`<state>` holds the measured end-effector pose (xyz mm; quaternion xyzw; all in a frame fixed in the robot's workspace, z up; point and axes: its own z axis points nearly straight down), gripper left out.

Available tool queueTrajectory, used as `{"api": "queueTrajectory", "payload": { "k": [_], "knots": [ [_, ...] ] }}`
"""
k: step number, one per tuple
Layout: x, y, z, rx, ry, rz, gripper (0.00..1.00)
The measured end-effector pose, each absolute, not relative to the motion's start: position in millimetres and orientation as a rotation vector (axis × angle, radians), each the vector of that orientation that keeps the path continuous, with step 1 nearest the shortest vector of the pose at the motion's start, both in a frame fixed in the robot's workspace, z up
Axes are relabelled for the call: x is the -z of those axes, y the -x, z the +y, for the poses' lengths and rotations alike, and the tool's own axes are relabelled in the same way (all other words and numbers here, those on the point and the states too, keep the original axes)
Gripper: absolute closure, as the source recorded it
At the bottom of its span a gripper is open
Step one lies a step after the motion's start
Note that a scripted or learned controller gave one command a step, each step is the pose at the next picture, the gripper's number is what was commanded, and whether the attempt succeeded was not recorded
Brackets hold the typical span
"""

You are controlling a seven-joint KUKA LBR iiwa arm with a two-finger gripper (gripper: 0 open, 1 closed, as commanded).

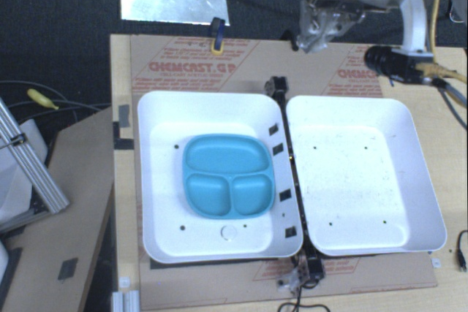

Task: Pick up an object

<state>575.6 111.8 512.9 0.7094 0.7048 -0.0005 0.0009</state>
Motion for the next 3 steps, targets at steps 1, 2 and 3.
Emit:
{"api": "queueTrajectory", "payload": {
  "k": [1, 2, 3],
  "knots": [
    [-445, -553.4, 132, 0.006, -2.219, 2.229, 1.0],
    [-249, -535.2, 185, 0.02, -2.22, 2.234, 1.0],
    [-186, -509.3, 138, 0.011, -2.228, 2.22, 1.0]
  ]
}}
